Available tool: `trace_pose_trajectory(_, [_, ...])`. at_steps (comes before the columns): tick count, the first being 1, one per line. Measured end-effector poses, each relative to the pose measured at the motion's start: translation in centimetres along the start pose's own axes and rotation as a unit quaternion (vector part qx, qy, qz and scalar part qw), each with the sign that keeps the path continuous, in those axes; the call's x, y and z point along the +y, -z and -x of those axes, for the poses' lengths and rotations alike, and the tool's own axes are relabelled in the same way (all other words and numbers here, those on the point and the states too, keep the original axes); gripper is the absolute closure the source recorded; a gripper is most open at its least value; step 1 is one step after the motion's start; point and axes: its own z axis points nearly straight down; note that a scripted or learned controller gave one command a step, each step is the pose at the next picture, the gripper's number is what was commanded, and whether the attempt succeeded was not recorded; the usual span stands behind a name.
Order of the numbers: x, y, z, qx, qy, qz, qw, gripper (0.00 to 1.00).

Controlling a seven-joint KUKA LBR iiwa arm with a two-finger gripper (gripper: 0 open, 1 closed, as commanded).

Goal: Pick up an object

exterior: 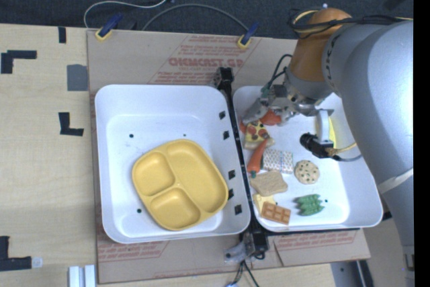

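The left bin (pixel 107 144) held a yellow divided tray (pixel 179 183), lying flat with its three compartments facing up. A black hinge strip (pixel 232 144) ran between that bin and the right bin (pixel 356 201).

In the right bin, toy food lay bunched along the left wall: a pizza slice (pixel 255 135) near the top, an orange carrot (pixel 256 158) just below it, a white cracker (pixel 278 160) beside the carrot, then a slice of toast (pixel 270 183) and a brown waffle (pixel 275 212) toward the near edge. A round cookie (pixel 307 172) sat to the right of the cracker, and a green leafy piece (pixel 310 204) lay near the waffle.

The gripper (pixel 269 112) hung low over the far left corner of the right bin, just above the pizza slice and a small red piece (pixel 269 119). Whether it was wide, narrow or holding anything could not be told. The grey arm (pixel 376 97) filled the right side.
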Motion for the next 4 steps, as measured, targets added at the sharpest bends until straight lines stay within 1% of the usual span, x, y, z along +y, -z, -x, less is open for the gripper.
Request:
trace_pose_trajectory(1, [1.5,0.2,0.3,0.001,0.000,0.000,1.0000,0.00])
trace_pose_trajectory(2, [-0.4,0.2,-0.7,-0.001,-0.001,0.001,1.0000,0.00])
trace_pose_trajectory(3, [1.3,0.1,-0.8,-0.001,0.000,-0.004,1.0000,0.00])
trace_pose_trajectory(4, [1.3,1.1,-0.9,0.000,-0.001,-0.003,1.0000,1.00])
